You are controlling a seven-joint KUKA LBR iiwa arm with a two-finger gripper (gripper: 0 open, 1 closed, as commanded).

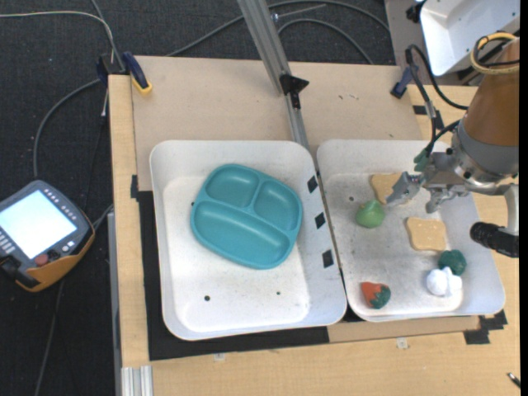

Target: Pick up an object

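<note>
Claw [419, 191] hangs with fingers spread, gripping nothing, above the right bin [487, 299] between green ball [370, 214] and tan cracker [426, 234].

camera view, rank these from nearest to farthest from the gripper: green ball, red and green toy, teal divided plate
1. green ball, in the right bin, just left of and below the gripper.
2. red and green toy, at the right bin's near edge, well below the gripper.
3. teal divided plate, across in the left bin, far to the gripper's left.
</note>
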